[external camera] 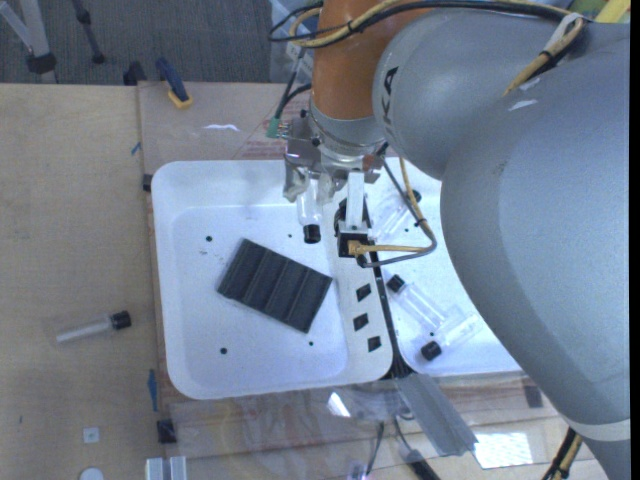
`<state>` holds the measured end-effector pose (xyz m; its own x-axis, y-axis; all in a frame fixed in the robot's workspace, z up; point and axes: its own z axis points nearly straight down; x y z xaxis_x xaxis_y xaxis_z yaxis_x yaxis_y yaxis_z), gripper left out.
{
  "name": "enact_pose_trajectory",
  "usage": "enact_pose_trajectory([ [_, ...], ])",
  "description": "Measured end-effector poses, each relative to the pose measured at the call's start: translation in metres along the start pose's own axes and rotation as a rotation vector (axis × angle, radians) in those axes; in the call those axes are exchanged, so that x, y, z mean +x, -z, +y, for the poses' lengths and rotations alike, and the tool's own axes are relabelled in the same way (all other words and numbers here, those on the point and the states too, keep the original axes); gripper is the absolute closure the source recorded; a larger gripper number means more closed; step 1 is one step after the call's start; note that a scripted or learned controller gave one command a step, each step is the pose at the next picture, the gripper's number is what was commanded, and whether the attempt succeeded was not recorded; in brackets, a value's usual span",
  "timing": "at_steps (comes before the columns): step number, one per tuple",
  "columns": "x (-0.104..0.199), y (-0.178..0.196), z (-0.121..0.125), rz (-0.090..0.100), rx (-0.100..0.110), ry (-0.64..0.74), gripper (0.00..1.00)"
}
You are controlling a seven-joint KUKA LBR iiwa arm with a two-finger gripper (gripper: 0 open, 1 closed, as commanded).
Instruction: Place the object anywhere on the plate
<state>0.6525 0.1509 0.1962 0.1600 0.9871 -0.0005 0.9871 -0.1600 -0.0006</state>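
Arm [480, 148]: I see it reaching in over the right bin [480, 353], with the jaws hanging above the left bin's [200, 368] far right corner.
Gripper [325, 208]: I make out a clear tube with a black cap [311, 223] between the jaws, which are clamped on it.
Plate [275, 285]: dark, ribbed, lying mid-bin, near the tube but apart.
Right bin: two more tubes [425, 318].
Counter [60, 218]: one tube [92, 328] off the left bin's left edge.
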Motion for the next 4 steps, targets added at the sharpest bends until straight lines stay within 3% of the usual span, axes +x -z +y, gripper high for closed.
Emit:
enact_pose_trajectory([
  [1, 0.063, 0.111, 0.003, 0.000, -0.003, 0.338, 1.00],
  [2, 0.070, 0.014, 0.002, -0.001, 0.004, 0.062, 1.00],
  [3, 0.070, 0.049, 0.002, 0.001, -0.004, 0.314, 1.00],
  [4, 0.069, -0.048, 0.002, -0.001, 0.004, -0.092, 1.00],
])
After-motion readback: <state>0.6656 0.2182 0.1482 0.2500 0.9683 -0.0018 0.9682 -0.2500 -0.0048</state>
